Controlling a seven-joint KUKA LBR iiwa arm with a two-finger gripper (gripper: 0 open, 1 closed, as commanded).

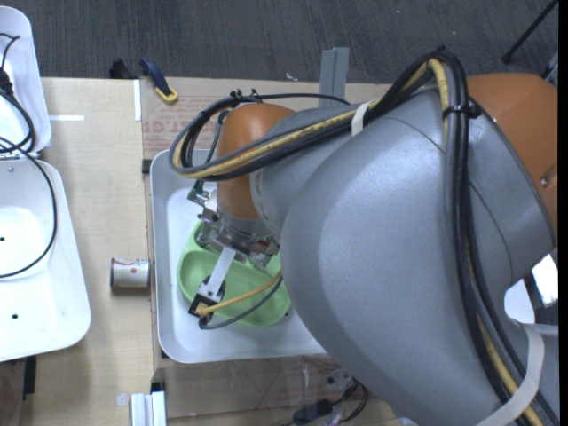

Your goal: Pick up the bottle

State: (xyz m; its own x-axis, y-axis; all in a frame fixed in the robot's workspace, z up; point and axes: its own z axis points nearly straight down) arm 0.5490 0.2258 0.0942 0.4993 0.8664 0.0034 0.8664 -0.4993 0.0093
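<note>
The gripper (pixel 232 245) is hanging in the white bin (pixel 164 238) over a green dish (pixel 191 269); its grasp cannot be told. The arm (pixel 399 238) is hiding the bottle, so centring before closing is looking wise.

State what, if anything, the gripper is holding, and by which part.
It cannot be told: the gripper is down over a green bowl in the bin.

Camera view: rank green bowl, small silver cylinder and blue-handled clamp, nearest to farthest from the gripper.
1. green bowl: in the white bin, right under the gripper.
2. small silver cylinder: on the bench, just left of that bin.
3. blue-handled clamp: at the bench's far edge, upper left.
</note>
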